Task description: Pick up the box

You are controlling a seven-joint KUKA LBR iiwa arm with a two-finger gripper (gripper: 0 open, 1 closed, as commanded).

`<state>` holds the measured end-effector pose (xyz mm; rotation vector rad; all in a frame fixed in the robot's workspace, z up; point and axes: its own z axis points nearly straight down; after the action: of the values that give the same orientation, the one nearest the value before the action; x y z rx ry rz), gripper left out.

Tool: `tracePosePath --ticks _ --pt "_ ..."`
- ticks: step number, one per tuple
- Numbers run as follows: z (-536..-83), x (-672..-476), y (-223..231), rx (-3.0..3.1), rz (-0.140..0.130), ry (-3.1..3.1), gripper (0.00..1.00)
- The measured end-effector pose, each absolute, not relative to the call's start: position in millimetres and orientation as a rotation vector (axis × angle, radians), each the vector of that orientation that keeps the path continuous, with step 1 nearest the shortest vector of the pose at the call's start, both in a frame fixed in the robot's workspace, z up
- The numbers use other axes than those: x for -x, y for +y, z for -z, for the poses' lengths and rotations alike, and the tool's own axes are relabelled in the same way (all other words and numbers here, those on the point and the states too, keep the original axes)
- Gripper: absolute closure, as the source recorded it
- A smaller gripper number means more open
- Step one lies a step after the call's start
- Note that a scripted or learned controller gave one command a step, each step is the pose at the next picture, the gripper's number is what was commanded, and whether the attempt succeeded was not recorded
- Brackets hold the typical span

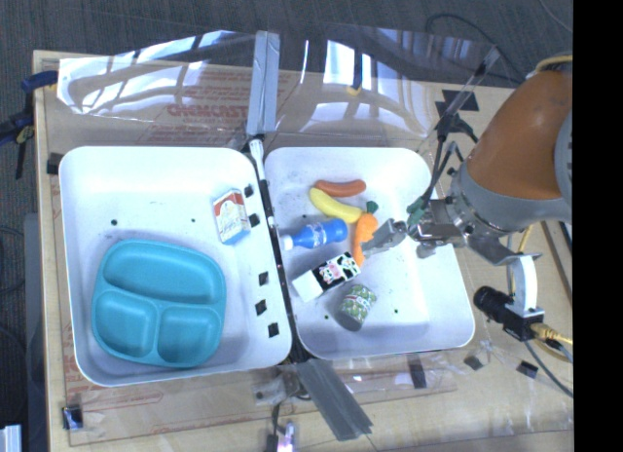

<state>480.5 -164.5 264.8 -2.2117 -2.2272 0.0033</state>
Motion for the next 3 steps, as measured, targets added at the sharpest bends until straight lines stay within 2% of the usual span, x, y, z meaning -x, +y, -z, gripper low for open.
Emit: tracePosePath --ticks 1,2,3 --pt "-129.0 -476.1 -165.7 2.066 -0.003 -2.362 0.0" --pt "-94.1 -528.0 -113.6 2.363 -0.008 -2.09 0.0" --pt "-102.6 -528.0 -108.9 2.347 -0.005 -2.092 1.0"
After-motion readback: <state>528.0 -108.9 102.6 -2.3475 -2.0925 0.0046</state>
